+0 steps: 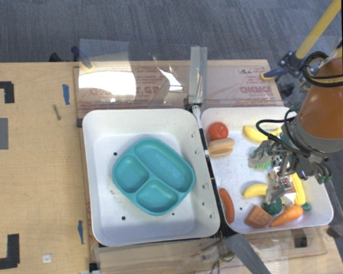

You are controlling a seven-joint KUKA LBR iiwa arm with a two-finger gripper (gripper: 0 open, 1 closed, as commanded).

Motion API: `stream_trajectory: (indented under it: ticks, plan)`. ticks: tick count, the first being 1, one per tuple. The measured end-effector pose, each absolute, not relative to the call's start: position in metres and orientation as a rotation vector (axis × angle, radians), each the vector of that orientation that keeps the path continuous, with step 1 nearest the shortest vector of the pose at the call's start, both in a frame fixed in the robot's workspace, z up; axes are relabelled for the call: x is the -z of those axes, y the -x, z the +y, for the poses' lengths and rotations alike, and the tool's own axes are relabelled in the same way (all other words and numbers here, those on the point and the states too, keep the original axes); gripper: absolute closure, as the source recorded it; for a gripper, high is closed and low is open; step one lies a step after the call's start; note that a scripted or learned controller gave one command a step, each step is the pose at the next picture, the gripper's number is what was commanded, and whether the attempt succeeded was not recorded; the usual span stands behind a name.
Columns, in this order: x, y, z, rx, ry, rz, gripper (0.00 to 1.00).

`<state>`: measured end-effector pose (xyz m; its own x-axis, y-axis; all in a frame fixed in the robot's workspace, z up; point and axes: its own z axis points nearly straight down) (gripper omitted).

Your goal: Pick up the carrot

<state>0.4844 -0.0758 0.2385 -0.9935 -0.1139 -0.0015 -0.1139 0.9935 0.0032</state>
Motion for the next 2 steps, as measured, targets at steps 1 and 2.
stream_trajectory:
  ticks: [1,2]
  plan:
    - [-0.127,-0.492,-0.17,-0.005,0.521,3.103,0.0]
    - [-0.088,-0.508,-0.124,0.001,0.696,3.061,0.0]
